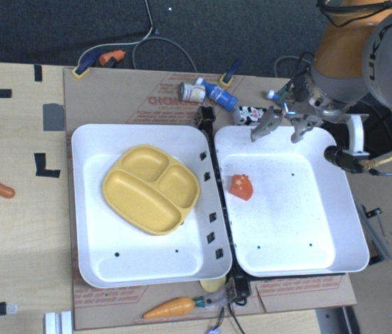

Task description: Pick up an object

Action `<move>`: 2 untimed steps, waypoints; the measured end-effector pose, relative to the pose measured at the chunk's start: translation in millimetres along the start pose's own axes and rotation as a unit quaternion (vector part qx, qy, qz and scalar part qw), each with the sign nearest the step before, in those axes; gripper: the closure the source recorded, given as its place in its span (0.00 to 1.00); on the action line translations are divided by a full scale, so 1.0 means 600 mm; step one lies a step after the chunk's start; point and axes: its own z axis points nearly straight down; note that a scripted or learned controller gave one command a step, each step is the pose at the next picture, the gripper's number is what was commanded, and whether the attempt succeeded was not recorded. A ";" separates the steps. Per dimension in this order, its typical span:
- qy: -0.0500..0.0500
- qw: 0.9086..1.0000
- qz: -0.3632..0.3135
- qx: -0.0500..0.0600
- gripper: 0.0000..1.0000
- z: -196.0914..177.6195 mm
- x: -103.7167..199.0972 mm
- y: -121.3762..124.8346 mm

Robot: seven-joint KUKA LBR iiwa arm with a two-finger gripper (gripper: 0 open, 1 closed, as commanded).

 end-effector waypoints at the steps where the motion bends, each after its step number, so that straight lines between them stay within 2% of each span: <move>1: 0.001 1.000 0.001 0.006 0.00 0.193 -0.010 -0.026; 2: -0.001 1.000 0.000 -0.003 0.00 0.288 0.001 -0.056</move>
